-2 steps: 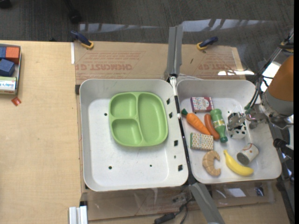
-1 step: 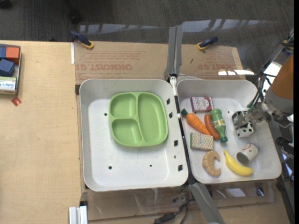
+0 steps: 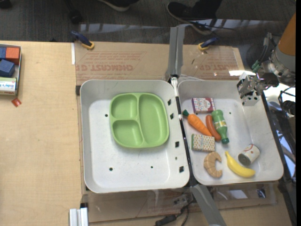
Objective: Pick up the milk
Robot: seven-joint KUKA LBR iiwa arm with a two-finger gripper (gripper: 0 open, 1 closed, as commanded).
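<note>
Milk carton (image 3: 203, 104) lies flat in right bin (image 3: 275, 166), at 11 o'clock of bin floor, pink-white label up; carrot (image 3: 197, 124) just below it at 6 o'clock; green bottle (image 3: 220, 125) at its 4 o'clock; gripper (image 3: 248, 89) hovers over bin's 1 o'clock corner, well apart from milk carton, nothing between fingers; open or closed: cannot tell; green divided plate (image 3: 139, 120) in left bin (image 3: 94, 173).
</note>
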